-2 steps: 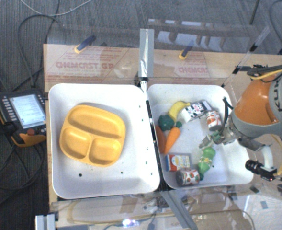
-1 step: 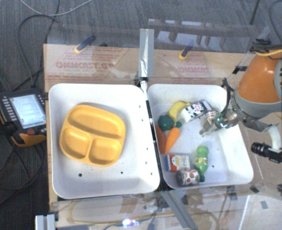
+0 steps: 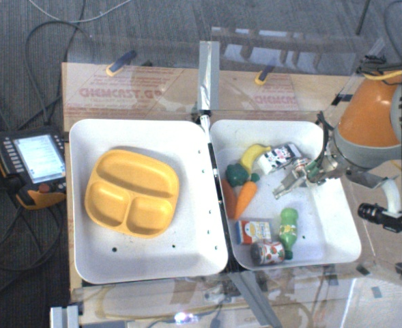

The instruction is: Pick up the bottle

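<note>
Far left, off the bench: a black handheld pendant with a lit screen and an orange base (image 3: 33,162), resting on grey carpet. Next, the left shallow white plastic bin (image 3: 98,262), holding a yellow moulded tray with three compartments (image 3: 132,191), tilted a little. Then the right shallow white plastic bin (image 3: 337,244), crowded along its left and lower parts: an orange toy carrot with a dark green top (image 3: 241,193) against the left wall, a yellow toy banana (image 3: 255,156) just above it, a small white carton with dark print (image 3: 277,158) touching the banana's right end. Lower down, a small red and white carton (image 3: 254,231), a little printed can with a red label (image 3: 267,253), and the green plastic bottle (image 3: 287,232) (lying near the bin's front wall, touching the can, well apart from the tool). Right of the white carton, the two-finger metal gripper (image 3: 289,183), slanted down-left above bare bin floor, tips slightly spread, nothing between them
</note>
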Tool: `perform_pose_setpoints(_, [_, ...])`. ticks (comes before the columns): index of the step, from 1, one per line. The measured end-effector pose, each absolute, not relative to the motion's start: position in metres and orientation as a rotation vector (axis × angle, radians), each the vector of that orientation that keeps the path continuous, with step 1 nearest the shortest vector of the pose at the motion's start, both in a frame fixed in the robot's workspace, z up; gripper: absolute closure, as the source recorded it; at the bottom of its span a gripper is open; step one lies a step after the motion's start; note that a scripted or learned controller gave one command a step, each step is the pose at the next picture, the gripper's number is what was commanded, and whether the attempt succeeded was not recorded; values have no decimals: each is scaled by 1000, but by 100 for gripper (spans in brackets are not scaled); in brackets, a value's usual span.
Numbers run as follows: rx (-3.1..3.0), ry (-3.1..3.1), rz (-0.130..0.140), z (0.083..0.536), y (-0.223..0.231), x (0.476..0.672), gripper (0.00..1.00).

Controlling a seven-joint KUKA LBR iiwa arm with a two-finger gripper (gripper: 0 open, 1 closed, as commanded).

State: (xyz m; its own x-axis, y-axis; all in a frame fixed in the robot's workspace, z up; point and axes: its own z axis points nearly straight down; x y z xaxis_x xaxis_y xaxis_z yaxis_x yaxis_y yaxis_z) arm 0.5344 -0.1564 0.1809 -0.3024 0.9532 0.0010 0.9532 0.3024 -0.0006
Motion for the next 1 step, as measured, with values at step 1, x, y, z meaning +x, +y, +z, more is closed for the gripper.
perform_pose_setpoints(1, [-1625, -2702, -6, 90, -173, 493, 0])
